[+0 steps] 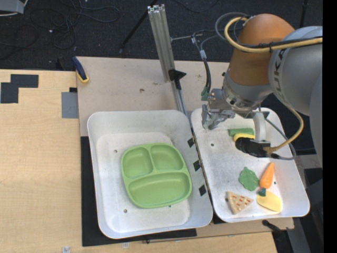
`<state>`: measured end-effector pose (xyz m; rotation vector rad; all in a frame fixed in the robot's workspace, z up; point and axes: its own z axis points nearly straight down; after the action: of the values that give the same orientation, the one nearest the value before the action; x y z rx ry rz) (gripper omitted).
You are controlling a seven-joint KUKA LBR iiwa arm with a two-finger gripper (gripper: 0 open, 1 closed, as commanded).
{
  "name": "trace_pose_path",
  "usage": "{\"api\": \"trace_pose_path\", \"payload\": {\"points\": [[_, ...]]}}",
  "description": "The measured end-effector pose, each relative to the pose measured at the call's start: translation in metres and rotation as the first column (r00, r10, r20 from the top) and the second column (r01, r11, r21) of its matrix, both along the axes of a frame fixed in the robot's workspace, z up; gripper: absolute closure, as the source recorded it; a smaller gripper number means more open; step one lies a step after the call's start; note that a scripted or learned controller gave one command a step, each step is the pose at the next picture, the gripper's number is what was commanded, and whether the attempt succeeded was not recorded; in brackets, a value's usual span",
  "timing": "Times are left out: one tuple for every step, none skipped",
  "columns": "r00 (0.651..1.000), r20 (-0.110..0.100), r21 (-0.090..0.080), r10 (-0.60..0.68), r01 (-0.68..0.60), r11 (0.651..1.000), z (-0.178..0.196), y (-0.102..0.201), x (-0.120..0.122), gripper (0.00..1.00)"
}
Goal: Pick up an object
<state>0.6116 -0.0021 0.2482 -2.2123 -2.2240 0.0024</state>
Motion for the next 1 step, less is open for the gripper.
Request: {"api": "trace_pose_path", "payload": {"points": [[1.000, -0.001, -0.001, 0.000, 0.000, 1.000, 0.0001, 0.0460, -0.0134, 1.00]]}}
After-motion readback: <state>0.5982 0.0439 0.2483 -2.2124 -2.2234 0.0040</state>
